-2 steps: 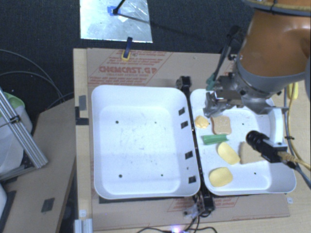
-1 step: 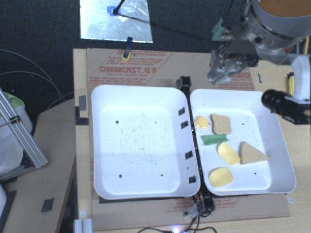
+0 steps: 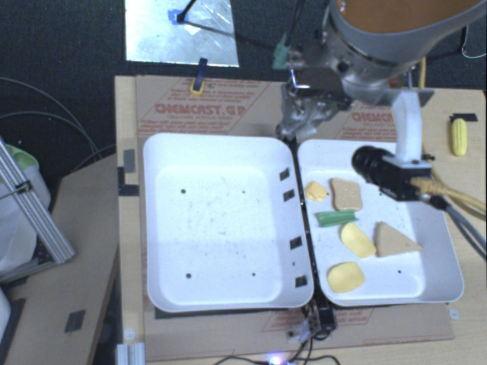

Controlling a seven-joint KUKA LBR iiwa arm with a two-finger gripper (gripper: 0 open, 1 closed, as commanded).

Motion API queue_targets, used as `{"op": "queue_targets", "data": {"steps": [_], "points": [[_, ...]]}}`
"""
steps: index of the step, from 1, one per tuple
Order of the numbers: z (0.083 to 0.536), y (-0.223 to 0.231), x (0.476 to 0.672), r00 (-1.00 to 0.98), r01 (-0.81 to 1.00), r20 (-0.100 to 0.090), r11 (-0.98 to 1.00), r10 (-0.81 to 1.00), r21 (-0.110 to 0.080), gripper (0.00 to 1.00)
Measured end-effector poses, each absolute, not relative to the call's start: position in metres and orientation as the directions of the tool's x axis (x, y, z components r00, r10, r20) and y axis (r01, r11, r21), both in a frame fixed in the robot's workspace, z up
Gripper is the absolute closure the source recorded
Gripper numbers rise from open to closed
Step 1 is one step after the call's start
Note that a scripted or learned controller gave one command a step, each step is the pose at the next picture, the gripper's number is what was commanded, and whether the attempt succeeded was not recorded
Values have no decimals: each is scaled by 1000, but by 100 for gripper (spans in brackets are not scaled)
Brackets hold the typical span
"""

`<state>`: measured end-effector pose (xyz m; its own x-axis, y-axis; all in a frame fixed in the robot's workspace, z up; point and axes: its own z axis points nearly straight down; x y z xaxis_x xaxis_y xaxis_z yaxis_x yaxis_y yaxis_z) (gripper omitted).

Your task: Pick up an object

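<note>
The right bin (image 3: 437, 280) holds several food-like pieces: a small yellow chunk (image 3: 316, 192), a toast slice (image 3: 347, 195), a green bean (image 3: 336, 217), a pale yellow lump (image 3: 357, 239), a tan wedge (image 3: 394, 240) and a yellow oval (image 3: 345, 277). My gripper (image 3: 298, 124) hangs from the grey and orange arm over the far end of the divider between the two bins, above and to the left of the pieces. Nothing shows in its grasp.
The left bin (image 3: 163, 147) lies beside the right one. A black cylinder on a white bracket (image 3: 384, 169) juts over the right bin's far side. A yellow corn piece (image 3: 459, 136) lies on the bench at right. A blue-yellow clamp (image 3: 199, 77) and a shiny sheet (image 3: 181, 20) sit behind.
</note>
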<state>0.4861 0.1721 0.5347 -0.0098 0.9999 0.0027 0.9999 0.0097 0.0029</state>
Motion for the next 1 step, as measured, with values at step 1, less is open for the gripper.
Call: {"op": "queue_targets", "data": {"steps": [1], "points": [[330,135,501,3,1000,-5,-3,1000,-14,100]]}}
